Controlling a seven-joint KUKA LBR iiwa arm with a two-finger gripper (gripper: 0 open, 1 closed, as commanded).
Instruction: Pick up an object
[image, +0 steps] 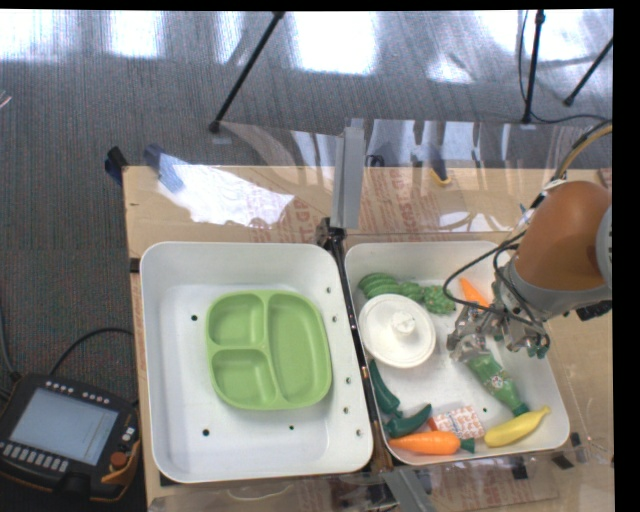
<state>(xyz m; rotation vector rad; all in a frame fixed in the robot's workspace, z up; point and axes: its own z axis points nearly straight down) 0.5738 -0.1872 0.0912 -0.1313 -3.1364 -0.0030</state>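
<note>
At the near left edge a dark handheld control pendant with a grey screen (62, 432) lies on the grey carpeted floor (60, 200), beside the wooden table (140, 215) that carries two shallow white bins. The left bin (165, 300) holds a light green plastic divided tray (268, 350); the right bin (555, 405) holds a yellow toy banana (517, 428), an orange toy carrot (432, 443), a round white lidded dish (398, 330) and a green bottle (497, 382), with the claw (497, 338) hanging just above the bottle, its grip state impossible to tell. Beyond the table, black tripod legs (245, 65) stand on the sunlit carpet.
</note>
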